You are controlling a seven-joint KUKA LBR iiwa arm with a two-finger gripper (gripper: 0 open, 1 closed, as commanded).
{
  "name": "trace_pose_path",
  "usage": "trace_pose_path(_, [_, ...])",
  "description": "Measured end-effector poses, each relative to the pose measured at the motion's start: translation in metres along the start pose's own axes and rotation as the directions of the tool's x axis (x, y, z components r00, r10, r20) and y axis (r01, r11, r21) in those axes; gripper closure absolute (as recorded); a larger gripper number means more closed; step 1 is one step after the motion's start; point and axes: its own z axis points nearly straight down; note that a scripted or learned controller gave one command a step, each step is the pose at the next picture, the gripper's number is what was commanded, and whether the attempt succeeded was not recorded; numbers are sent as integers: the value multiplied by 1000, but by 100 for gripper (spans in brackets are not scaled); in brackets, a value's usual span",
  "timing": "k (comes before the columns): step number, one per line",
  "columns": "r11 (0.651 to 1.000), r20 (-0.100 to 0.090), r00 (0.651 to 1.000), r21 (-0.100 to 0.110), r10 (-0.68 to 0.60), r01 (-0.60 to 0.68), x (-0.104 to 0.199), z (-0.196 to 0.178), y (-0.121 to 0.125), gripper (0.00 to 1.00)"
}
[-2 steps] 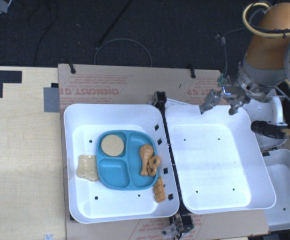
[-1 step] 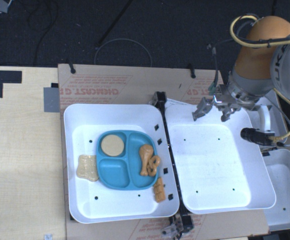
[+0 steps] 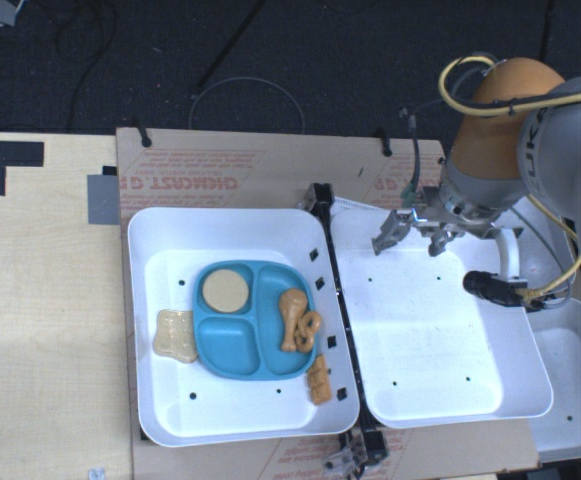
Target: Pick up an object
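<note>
Blue tray [image 3: 232, 353] is sitting in the far bin [image 3: 155, 268], well left of my gripper [image 3: 415, 236]; I'm seeing the fingers spread, gripping nothing, hovering over bare white floor; the drumstick [image 3: 292, 317] is lying reachable in the tray's nearest compartment.

Glossy white plastic bins [image 3: 170, 268], smooth blue plastic tray [image 3: 235, 353], matt cardboard sheet [image 3: 230, 168], pale wood bench [image 3: 40, 298]

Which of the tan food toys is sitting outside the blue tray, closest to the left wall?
The pale toast-shaped piece. It lies on the left bin's floor beside the blue tray, left of it.
</note>
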Motion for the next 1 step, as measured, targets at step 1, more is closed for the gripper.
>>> trace_pose_path(1, [1000, 0, 1000, 1, 0, 0, 5, 63, 3, 0])
